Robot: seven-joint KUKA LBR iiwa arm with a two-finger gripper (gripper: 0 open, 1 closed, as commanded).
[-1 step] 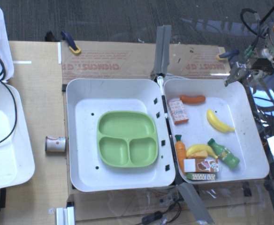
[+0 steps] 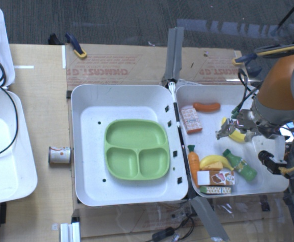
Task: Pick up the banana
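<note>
You see two-finger gripper (image 2: 231,130) at right bin's (image 2: 275,186) middle right, jaws clamping curved yellow banana (image 2: 236,135).

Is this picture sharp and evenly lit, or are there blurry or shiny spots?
In the camera view the light is soft and even, with faint shadows. The green plate in the left bin looks crisp. The gripper area is a bit smeared, so the yellow thing there is hard to read. The banana is clear enough. A pale sheen lies along the right bin rim.
</note>
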